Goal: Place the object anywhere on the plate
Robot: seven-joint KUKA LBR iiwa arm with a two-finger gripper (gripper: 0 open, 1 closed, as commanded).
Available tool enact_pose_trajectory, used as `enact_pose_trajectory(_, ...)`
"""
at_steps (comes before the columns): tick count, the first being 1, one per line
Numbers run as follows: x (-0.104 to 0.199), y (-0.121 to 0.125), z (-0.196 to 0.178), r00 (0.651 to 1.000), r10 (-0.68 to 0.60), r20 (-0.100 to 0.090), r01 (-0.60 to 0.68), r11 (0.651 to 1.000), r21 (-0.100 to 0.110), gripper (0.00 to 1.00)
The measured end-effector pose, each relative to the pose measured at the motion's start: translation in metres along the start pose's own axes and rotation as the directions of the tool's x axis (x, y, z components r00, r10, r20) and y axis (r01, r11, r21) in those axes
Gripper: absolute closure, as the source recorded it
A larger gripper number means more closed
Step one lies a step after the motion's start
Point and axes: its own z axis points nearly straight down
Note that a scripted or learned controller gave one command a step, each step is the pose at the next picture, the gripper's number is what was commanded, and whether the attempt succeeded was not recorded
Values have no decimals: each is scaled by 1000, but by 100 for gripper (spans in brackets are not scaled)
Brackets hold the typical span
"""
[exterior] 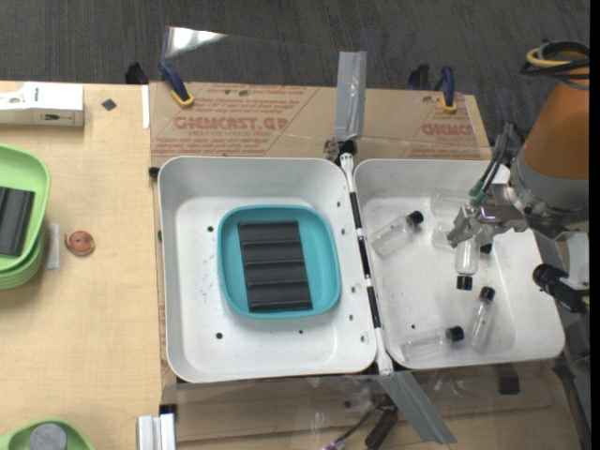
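Teal plate (279, 262), rounded-square, glossy, bearing a black ribbed block (275, 266), sat in the left bin (187, 279). Clear vials with black caps lay scattered in the right bin (525, 340). Gripper (466, 235) hung low over the right bin, one vial (465, 269) upright directly beneath; grip state could not be told.

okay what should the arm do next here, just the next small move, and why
Probably lower the gripper onto the vial just below it. The clear vials lie loose in the right bin, and the teal plate in the left bin carries none of them.
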Motion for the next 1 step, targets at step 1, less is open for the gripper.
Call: enact_pose_trajectory(1, 0, 0, 0, 1000, 0, 0, 0, 1000, 0, 0)
